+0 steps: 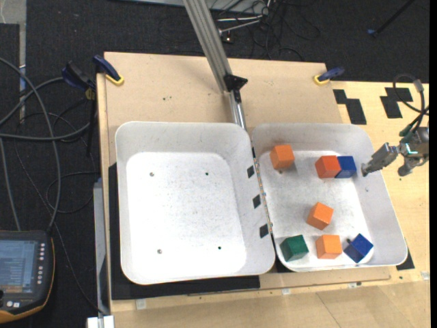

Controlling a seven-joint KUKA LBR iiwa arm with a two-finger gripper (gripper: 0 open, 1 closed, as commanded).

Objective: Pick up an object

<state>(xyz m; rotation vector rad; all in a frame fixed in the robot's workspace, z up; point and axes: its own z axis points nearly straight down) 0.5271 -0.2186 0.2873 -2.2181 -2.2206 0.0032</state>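
Reaching in from the right, at the far right edge of the view, with the end effector (384, 158) over the outer wall of the right bin (390, 232), beside its upper right corner. Points leftward and slightly down, toward the pair of cubes just inside the wall. Too small and too dark to judge: cannot tell whether spread or pressed together. Carries nothing that can be made out.

Holding seven cubes in the right bin, all resting on its floor. Nearest the end effector: a blue cube (347, 167), touching a red-orange cube (328, 166) on its left side. Farther left, near the bin's inner wall and apart from that pair: an orange cube (282, 157). Around the middle of the bin, standing alone and turned at an angle: another orange cube (320, 215). Along the near wall, in a row from left to right: a green cube (295, 247), an orange cube (329, 246), and a second blue cube (358, 247), the last two close together.

Sitting just beside it to the left on the table (171, 94): the left bin (123, 183), white and speckled. Clamped at the table's far corners: two blue-and-yellow clamps (106, 70) (329, 75). Slanting down from the top toward the gap between the bins: a metal pole (208, 33). Lying off the table at lower left: a control pendant (24, 272) among black cables (48, 135).
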